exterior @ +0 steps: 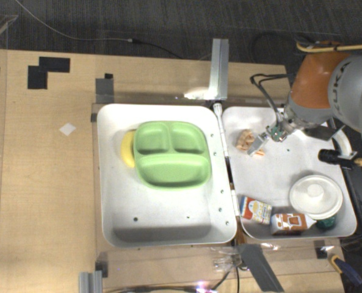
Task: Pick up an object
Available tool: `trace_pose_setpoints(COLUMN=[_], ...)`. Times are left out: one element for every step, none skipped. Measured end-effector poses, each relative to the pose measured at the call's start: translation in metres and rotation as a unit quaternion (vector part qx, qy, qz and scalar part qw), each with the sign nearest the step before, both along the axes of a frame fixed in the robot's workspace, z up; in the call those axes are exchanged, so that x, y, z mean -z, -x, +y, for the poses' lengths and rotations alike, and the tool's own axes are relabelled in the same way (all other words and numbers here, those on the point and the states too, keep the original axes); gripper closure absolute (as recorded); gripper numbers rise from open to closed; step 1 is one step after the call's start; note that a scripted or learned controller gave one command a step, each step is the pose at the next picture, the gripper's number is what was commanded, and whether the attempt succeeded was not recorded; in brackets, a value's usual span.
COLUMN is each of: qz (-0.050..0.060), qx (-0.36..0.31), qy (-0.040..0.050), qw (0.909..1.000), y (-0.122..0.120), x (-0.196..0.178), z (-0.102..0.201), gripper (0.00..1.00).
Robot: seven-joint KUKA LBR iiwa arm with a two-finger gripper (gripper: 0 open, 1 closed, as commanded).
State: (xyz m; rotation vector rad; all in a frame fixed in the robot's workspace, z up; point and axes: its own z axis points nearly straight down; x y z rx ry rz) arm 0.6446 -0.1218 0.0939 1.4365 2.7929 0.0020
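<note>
White plastic makes up the two shallow bins side by side on my wooden bench, and the left bin carries the biggest thing in sight: a green tray with three compartments, lying flat in the upper half of that bin. A yellow piece, which looks like a banana, pokes out from under the tray's left edge, touching it. The right bin is where I am working. My grey arm, with its orange band, comes in from the right over the bin's upper right corner, and my gripper hangs low over the upper left part of that bin. I cannot tell from this slant whether my fingers are apart or together, and nothing shows between them. In the lower right of the bin sits a round white bowl, upright. Just below it lies a brown and white carton on its side along the front wall, with a small dark green thing at its right end. To the carton's left lies a small box printed in red, white and blue. Smallest of all, a tan, lumpy object rests near the bin's upper left, just beside my gripper, and a tiny orange bit lies just below my gripper.
</note>
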Motion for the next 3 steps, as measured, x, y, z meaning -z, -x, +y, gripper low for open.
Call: trace_pose_setpoints(qz=[-0.002,-0.004,0.0], qx=[0.085,0.083,0.05], qy=[0.0004,0.001,0.0], qw=[0.9963,0.9966,0.9988], y=[-0.016,-0.017,-0.025], x=[0.009,-0.001,-0.089], z=[0.03,0.031,0.111], gripper=[0.0,1.0,1.0])
